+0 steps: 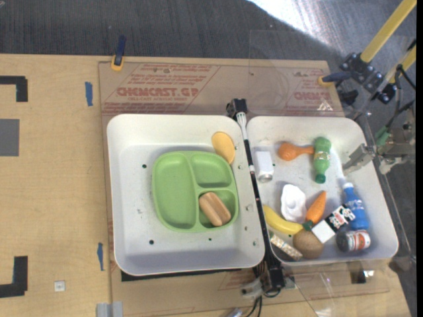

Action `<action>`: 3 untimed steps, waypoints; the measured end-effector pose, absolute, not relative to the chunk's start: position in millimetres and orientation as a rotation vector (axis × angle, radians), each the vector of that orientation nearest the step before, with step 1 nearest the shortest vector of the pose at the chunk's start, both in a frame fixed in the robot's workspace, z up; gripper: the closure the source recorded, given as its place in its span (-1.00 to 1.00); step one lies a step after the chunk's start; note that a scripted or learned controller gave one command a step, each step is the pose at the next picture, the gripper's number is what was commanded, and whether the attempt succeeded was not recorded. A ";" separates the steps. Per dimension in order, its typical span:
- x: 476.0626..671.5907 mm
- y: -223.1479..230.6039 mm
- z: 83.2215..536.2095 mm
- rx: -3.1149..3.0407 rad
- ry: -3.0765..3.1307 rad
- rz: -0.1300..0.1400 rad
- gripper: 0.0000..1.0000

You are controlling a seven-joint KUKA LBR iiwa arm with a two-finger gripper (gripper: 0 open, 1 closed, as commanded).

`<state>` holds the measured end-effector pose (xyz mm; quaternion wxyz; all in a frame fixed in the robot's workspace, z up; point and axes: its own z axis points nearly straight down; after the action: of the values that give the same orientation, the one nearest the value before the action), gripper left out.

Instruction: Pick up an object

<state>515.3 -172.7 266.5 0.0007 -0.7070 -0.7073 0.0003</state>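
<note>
Gripper (357, 158) at the right bin's (385, 197) right rim, right of centre; whether it is spread or closed cannot be told. Green bottle (321, 157) lies just left of it, blue bottle (351, 205) below, both apart from it.

Looks like a robotics lab setup, not anyone's kitchen. The tabletop (53, 177) is plain wood with black corner markers (18, 88) and bits of blue tape (88, 93) stuck on it, and a clear sheet is held down by a yellow clamp (118, 53). Two white bins (125, 197) sit side by side holding toy food like a plastic banana (281, 222) and carrot (316, 207).
</note>
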 end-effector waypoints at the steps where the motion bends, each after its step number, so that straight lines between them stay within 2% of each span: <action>1: 494.1 -152.3 145.0 -2.125 -2.302 0.006 -1.00; 2: 490.7 -136.0 124.4 -2.192 -2.258 -0.003 -1.00; 3: 498.7 -127.4 93.9 -2.512 -1.932 -0.030 -1.00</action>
<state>498.7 -127.4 93.9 -0.0137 -0.7927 -0.6095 -0.0093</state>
